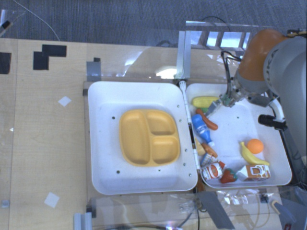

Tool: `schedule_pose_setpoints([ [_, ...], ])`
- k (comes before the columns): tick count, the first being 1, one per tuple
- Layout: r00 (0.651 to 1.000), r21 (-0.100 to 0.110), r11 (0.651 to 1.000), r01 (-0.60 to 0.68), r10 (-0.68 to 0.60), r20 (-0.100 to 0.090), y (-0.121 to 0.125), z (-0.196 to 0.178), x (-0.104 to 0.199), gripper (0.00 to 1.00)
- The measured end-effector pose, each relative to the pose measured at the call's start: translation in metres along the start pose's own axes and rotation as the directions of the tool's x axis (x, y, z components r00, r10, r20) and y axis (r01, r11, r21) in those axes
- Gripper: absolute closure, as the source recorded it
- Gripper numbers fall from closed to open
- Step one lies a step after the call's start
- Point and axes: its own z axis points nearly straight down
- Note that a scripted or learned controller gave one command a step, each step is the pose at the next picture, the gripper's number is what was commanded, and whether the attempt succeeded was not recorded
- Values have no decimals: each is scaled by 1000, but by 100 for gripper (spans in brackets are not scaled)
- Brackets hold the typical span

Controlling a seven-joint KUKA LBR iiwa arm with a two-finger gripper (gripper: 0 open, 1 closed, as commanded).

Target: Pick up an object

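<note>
While the arm (268, 61) reaches in over the right bin (280, 176), the gripper (214, 106) sits low in that bin's far-left part, pointing toward the divider between the two bins. Whether its fingers are spread or closed cannot be told at this resolution, and no object is visibly between them. The yellow corn-like piece (205, 101) lies just beside the gripper tip, on its far-left side, near the right bin's far wall. The red hot dog (207, 120) lies just nearer the camera than the tip, close to it but with contact unclear. The blue bottle (202, 129) lies alongside the hot dog, against the right bin's left wall. Further along that wall toward the near edge lie a small orange-and-tan piece (209, 150), a red-and-white can (212, 170) and a strawberry (229, 176). The orange (255, 146) rests on the banana (250, 155) in the right bin's right half, with the juice carton (254, 172) near the near wall. The right bin's centre floor is open between the gripper and the orange. The left bin (100, 128) holds a yellow divided tray (148, 137) at its centre, with bare floor all around the tray.
</note>
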Motion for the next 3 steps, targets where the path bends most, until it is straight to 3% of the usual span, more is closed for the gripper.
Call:
schedule_pose_setpoints([
  [1, 1000, -7, 1000, 9, -9, 7, 3, -13, -1, 100],
  [2, 948, -4, 948, -319, 319, -1, 38, -102, 36, 100],
  [3, 949, 2, 949, -315, 315, -1, -36, -5, 35, 100],
])
